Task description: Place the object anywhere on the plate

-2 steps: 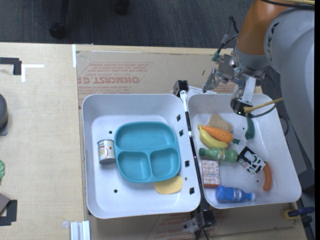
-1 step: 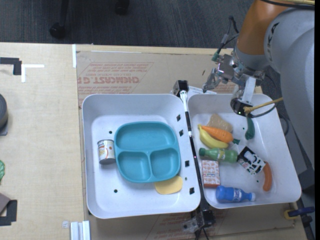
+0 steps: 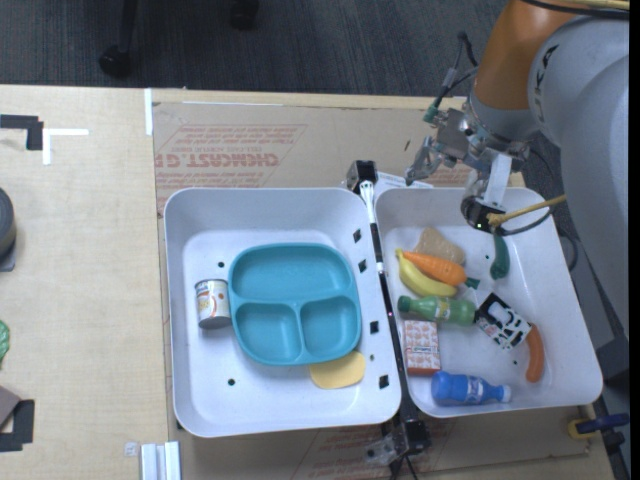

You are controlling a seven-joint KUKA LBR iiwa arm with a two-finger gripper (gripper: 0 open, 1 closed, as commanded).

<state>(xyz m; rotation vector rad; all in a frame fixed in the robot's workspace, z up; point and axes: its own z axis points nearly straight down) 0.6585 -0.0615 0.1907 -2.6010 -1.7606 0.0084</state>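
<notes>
Camera view: gripper hovers above carrot, well apart.

There are 2 shallow white plastic bins, 1 teal 3-compartment plate, 1 small labelled tin can, 1 flat yellow disc, 1 orange toy carrot, 1 yellow toy banana, 1 green bottle, 1 blue bottle, 1 red printed carton and 1 orange-red toy sausage.

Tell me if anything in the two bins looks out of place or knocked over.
A small can lies on its side left of the teal plate, and a yellow disc sits half tucked under the plate's near edge. The right bin's toys are jumbled but unspilled.
</notes>
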